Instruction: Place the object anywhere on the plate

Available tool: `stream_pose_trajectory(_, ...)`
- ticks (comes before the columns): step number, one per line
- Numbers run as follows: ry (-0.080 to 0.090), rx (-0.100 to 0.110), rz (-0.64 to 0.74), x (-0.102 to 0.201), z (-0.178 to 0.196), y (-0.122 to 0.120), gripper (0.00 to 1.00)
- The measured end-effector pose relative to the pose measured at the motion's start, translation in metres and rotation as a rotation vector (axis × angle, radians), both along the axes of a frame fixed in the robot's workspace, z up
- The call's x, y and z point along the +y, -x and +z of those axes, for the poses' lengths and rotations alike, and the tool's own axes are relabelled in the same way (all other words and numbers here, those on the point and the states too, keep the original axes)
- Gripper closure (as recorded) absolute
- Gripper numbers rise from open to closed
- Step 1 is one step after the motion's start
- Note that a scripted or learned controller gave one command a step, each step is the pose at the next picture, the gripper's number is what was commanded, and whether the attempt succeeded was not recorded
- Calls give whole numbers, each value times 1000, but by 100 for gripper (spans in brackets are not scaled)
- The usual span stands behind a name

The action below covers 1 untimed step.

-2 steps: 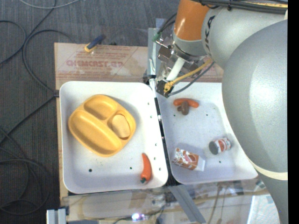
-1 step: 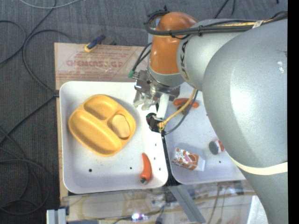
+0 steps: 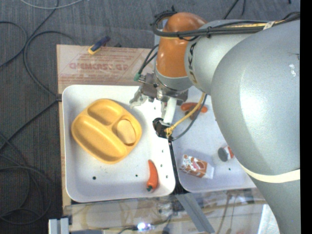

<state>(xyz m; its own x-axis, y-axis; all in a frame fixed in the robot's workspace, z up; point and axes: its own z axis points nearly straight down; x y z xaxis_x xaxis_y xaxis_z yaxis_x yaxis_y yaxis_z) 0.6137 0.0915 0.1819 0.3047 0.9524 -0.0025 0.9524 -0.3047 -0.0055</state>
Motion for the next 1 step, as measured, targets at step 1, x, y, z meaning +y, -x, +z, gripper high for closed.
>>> stream_pose_trajectory(1, 0, 5, 1, 0, 7, 1, 100)
